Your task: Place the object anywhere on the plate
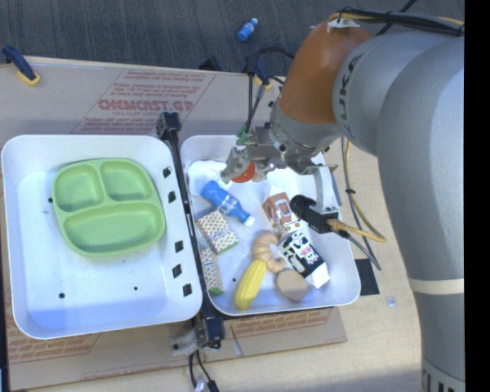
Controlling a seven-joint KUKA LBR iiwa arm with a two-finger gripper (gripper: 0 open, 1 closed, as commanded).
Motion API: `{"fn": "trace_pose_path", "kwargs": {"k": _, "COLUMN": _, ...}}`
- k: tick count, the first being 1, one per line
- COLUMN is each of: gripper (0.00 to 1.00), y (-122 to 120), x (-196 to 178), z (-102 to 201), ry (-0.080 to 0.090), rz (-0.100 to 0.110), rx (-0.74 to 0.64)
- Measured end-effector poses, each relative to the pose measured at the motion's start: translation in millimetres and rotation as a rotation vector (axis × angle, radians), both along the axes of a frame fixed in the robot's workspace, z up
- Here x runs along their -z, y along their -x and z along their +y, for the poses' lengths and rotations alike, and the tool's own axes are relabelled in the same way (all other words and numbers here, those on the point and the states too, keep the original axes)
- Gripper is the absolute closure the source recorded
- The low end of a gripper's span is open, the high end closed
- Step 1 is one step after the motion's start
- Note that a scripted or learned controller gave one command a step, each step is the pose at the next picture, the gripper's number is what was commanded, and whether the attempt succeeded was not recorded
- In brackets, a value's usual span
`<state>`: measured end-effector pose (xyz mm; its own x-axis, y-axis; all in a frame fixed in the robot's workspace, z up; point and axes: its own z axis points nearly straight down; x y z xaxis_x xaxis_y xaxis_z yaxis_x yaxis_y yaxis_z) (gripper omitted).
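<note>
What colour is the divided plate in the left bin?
Light green, plain, with no pattern; the camera view shows the plate clearly.

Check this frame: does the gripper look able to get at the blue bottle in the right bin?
Probably yes. The blue bottle lies uncovered on top, just below-left of the gripper, with only the patterned packet beside it.

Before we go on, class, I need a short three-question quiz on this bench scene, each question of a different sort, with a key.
1. True or false: the green plate lies in the right bin.
2. Which lies nearest the camera? A) blue bottle B) corn cob C) gripper
3. How many compartments has the plate?

Key: 1 false, it lies in the left bin. 2 B. 3 three.
</note>
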<state>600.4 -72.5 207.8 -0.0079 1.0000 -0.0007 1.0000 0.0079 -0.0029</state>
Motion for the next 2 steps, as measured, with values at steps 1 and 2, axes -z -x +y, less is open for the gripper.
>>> {"fn": "trace_pose_path", "kwargs": {"k": 1, "gripper": 1.00, "y": 12, "x": -86, "z": 48, "ry": -0.001, "rz": -0.004, "rx": 0.001}}
{"fn": "trace_pose_path", "kwargs": {"k": 2, "gripper": 1.00, "y": 40, "x": -204, "z": 59, "ry": 0.001, "rz": -0.007, "rx": 0.000}}
